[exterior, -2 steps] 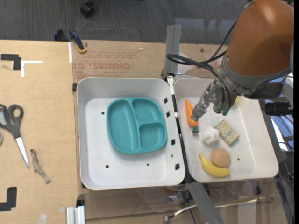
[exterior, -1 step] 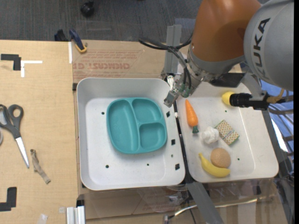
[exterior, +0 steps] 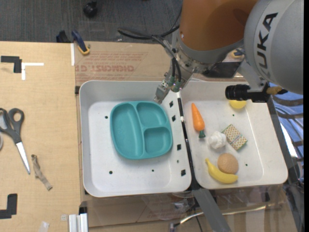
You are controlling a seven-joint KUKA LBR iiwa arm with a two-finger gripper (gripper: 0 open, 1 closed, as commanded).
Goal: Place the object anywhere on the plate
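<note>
Fingers (exterior: 162, 93) look pressed together on nothing over the rims where both bins meet, with the nearest pickable thing, a carrot (exterior: 197, 118), lying lengthwise just nearer in the right-hand bin (exterior: 258, 175), opposite the teal plate (exterior: 128, 129).

Teal divided plate (exterior: 142, 129) in left bin (exterior: 91, 178), carrot (exterior: 197, 118), banana (exterior: 221, 173) in right bin (exterior: 275, 168), pincer (exterior: 164, 93) above divide, scissors (exterior: 16, 134) on bench (exterior: 38, 178).
</note>
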